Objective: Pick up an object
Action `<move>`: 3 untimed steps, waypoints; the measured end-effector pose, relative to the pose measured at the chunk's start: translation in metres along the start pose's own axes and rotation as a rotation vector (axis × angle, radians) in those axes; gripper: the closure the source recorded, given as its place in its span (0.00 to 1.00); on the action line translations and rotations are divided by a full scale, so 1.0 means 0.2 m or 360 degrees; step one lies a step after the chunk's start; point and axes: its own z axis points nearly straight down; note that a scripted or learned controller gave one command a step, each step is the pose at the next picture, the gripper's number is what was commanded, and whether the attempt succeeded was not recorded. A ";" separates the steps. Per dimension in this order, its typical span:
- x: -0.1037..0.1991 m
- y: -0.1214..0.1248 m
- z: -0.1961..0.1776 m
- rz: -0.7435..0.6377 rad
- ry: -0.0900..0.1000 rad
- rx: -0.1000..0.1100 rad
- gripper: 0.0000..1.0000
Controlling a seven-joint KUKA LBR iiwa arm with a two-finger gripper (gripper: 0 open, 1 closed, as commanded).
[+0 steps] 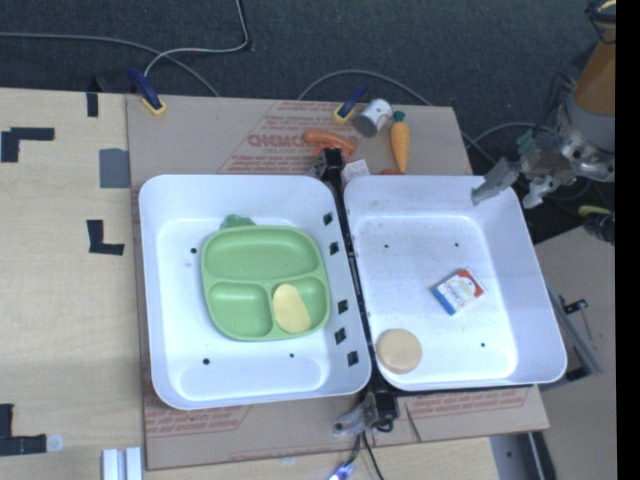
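Note:
My gripper (513,190) hovers over the far right corner of the right bin (420,238), its two fingers spread apart with nothing between them. A small red, white and blue carton (458,291) lies in the right bin toward its right side. A round tan disc (399,350) rests near that bin's front left corner. In the left bin (170,268) sits a green divided plate (255,253), and a yellow oval piece (291,308) lies in its lower right compartment. The gripper is well apart from all of these.
Behind the bins on the cardboard lie a toy carrot (399,143), an orange sausage-shaped toy (330,139) and a small grey can (373,116). Blue and yellow clamps (146,90) hold the cardboard's far edge. Black clips line the seam between the bins.

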 end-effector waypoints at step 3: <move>0.30 -0.36 0.75 -0.0002 0.0000 -0.0008 1.00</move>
